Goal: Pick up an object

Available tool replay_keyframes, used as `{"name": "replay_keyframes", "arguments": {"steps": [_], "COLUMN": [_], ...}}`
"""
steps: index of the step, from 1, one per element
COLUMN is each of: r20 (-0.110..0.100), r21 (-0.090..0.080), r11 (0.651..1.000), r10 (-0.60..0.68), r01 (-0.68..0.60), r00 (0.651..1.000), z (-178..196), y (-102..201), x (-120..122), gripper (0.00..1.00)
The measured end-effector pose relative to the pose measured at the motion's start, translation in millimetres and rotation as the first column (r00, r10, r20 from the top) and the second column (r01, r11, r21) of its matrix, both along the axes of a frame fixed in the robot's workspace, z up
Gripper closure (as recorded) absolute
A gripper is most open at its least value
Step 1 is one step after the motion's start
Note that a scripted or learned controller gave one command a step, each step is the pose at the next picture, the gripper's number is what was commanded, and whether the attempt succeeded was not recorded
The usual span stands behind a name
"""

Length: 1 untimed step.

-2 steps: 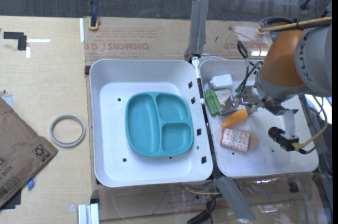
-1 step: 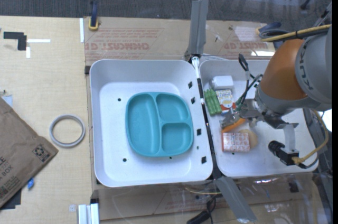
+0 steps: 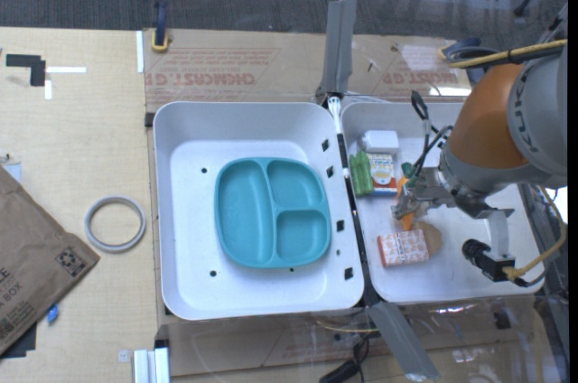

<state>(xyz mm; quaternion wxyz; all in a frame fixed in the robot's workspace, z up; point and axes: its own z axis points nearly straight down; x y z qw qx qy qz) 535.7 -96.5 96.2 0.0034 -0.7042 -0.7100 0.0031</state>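
Holding a teal divided plate, the left bin.

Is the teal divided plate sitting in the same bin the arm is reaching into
No, the teal divided plate lies in the left bin, while the tool is down in the right bin.

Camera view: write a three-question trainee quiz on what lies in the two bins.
1. True or false: the teal divided plate lies in the left bin.
2. Which item lies nearest the front edge of the right bin? A) green packet B) white-lidded box C) red-and-white packet
3. Fill in: the tool is over the ____ bin.

Key: 1 true. 2 C. 3 right.
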Motion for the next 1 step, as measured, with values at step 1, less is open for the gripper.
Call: {"name": "replay_keyframes", "arguments": {"steps": [1], "r20": [0.005], "r21": [-0.002], "r11": [0.999], "r10": [-0.036], "r01": [0.036], "r00": [0.999], "z": [93.0], "y": [33.8], "x": [51.4], "gripper": [1.0]}}
